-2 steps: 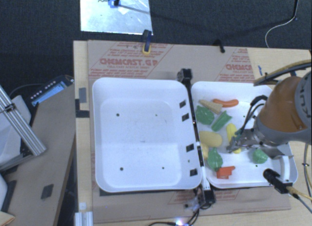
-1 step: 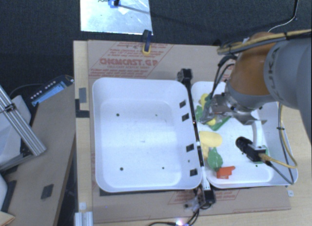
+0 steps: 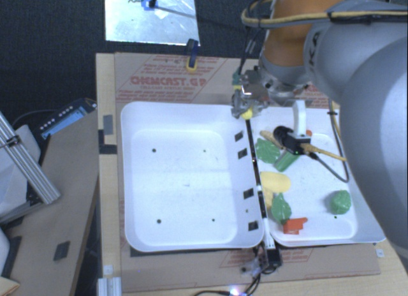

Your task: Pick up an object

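The grey robot arm's end effector (image 3: 250, 100) is hovering over the top edge where the two shallow white bins meet, and whether it is clenched cannot be told. It should be going straight down over one toy. The soft yellow oval toy (image 3: 275, 181) is lying in the right white bin (image 3: 357, 228), between green pieces.

The arm (image 3: 357, 65) runs off the right edge and hides the right bin's (image 3: 319, 234) far corner.

Two white bins (image 3: 175, 180) — perhaps three green pieces (image 3: 340, 201), one yellow (image 3: 275, 182), one orange (image 3: 294, 226).
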Controlling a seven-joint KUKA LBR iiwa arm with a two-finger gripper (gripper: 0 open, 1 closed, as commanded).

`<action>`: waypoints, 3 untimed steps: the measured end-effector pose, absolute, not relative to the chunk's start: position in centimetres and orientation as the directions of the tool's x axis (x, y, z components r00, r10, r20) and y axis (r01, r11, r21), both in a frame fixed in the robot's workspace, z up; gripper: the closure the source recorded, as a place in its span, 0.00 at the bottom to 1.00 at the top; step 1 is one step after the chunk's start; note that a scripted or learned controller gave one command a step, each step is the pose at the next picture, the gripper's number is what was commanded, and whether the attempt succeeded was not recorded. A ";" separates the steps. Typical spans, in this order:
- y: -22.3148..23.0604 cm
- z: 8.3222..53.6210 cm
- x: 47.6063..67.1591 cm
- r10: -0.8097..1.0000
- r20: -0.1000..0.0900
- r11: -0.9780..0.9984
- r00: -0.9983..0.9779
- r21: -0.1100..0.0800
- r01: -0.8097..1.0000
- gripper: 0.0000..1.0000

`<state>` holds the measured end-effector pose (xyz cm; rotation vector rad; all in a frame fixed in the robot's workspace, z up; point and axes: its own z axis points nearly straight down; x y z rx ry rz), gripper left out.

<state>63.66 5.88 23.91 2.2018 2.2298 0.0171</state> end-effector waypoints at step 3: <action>-3.6 22.8 63.6 1.000 -0.002 -0.003 0.003 -0.001 1.000 1.00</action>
